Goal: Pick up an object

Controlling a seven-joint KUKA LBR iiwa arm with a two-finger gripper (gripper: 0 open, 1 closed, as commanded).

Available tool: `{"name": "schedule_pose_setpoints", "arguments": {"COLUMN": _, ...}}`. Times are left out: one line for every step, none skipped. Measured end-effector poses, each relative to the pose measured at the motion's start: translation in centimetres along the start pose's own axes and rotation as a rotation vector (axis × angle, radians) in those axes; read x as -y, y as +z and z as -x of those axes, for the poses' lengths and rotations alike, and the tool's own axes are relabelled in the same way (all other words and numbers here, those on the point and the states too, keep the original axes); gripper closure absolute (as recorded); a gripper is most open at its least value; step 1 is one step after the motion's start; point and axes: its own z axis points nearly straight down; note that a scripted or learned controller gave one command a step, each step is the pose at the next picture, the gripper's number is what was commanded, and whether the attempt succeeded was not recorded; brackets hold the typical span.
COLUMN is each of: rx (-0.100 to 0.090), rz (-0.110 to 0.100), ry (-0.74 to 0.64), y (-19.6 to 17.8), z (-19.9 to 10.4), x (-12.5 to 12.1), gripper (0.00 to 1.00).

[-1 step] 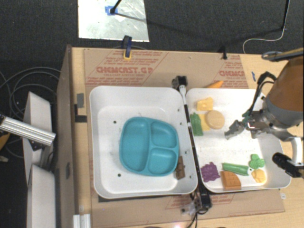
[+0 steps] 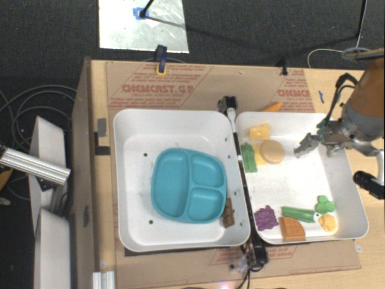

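In the right bin (image 2: 346, 179) lie the toy foods on offer. A round tan piece (image 2: 272, 152) sits near the bin's far left corner, touching a yellow cheese-like wedge (image 2: 260, 132) behind it, with a green block (image 2: 248, 158) against the left wall just beside them. Along the near edge sit a purple grape cluster (image 2: 265, 217), an orange slice-shaped piece (image 2: 292, 228), a long green vegetable (image 2: 298, 213), a small green broccoli-like piece (image 2: 325, 204) and a yellow piece (image 2: 328, 223) in the near right corner.

The gripper (image 2: 308, 144) hovers over the far half of this bin, right of the tan piece and apart from it; its fingers look slightly spread (the view is small and blurred here) and nothing is between them. The grey arm (image 2: 364, 110) with its orange band enters from the right.

The left bin (image 2: 129, 161) holds a teal divided plate (image 2: 187, 185), and a small brown object (image 2: 228, 212) lies by that bin's right wall. Both bins rest on a cardboard sheet (image 2: 180, 86).
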Motion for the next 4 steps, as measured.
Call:
{"name": "schedule_pose_setpoints", "arguments": {"rx": -0.003, "rz": -0.005, "ry": -0.007, "y": 5.0, "z": -4.1, "x": -2.5, "gripper": 0.0}}
{"name": "schedule_pose_setpoints", "arguments": {"rx": 0.001, "rz": 0.005, "ry": -0.001, "y": 9.5, "z": -7.3, "x": -4.7, "gripper": 0.0}}
{"name": "schedule_pose_setpoints", "arguments": {"rx": -0.002, "rz": 0.001, "ry": -0.005, "y": 10.7, "z": -5.6, "x": -9.6, "gripper": 0.0}}
{"name": "schedule_pose_setpoints", "arguments": {"rx": 0.002, "rz": -0.001, "ry": -0.004, "y": 10.7, "z": -7.1, "x": -9.3, "gripper": 0.0}}
